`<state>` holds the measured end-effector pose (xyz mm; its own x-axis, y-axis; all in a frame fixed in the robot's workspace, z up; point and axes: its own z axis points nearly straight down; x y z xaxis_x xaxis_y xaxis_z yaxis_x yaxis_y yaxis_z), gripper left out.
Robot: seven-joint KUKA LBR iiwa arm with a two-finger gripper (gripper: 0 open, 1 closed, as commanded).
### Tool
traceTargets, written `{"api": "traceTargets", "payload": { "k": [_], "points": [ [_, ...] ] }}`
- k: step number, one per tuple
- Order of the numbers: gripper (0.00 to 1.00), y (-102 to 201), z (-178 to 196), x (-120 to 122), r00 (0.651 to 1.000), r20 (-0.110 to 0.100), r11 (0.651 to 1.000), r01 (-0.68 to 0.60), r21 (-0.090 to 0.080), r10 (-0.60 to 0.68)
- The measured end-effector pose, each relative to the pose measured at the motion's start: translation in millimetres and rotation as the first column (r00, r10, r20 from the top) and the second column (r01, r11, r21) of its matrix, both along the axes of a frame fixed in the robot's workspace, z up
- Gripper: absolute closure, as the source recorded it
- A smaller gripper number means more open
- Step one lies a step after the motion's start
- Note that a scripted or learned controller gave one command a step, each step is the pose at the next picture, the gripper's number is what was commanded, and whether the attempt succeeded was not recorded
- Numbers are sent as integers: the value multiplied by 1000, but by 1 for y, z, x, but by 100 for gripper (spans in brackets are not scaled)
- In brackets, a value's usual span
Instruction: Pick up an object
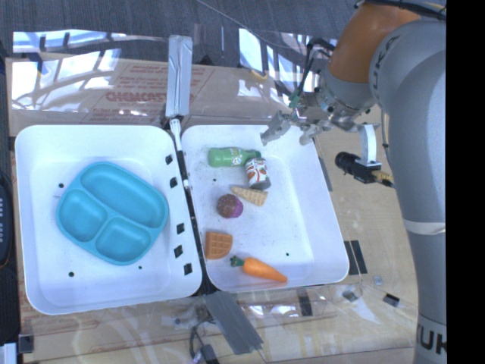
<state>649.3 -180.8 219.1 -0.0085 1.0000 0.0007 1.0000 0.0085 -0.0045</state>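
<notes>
Hovering over right bin's (pixel 318 203) far edge, claw (pixel 292 131) is spread w/ nothing between fingers. Prob staged above green bottle (pixel 231 156) for descent, nearest obj.

The grey two-finger gripper (pixel 290 131) hangs over the far edge of the right white bin (pixel 318 226), which holds a green bottle (pixel 231 157), small can (pixel 258 173), and orange carrot (pixel 261 269); the left bin (pixel 38 203) holds a blue divided plate (pixel 111 212).
</notes>
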Motion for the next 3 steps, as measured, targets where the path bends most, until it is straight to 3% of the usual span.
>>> {"api": "traceTargets", "payload": {
  "k": [1, 2, 3],
  "points": [
    [0, 1, -128, 3, 996, 1, 996, -86, 0, 86],
    [100, 3, -118, 3, 996, -3, 996, -91, 1, 91],
    [100, 42, -46, -4, 971, 6, 971, 238, 0, -238]
  ]
}}
